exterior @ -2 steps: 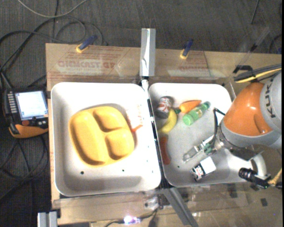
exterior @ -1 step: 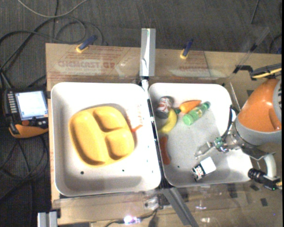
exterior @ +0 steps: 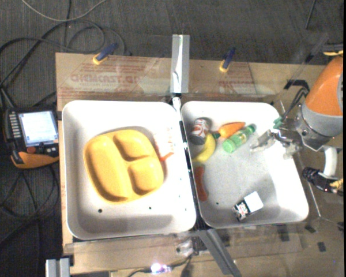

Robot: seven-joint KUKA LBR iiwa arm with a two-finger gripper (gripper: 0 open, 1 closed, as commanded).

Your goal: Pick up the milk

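Dark grey carpet (exterior: 104, 16), black cables (exterior: 23, 45) looping at bench's left; cardboard sheet (exterior: 121, 77) along bench's far edge.

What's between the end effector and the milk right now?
Nothing visible. The end effector sits over the right bin's upper right; the milk lies alone near the bin's lower edge. The green bottle, carrot and banana lie up-left, off that path.

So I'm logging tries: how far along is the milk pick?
Nothing looks done: the milk carton lies in the right bin, near its front edge. The claw hangs over that bin's far right side, away from the carton. Reaching, grasping and lifting remain.
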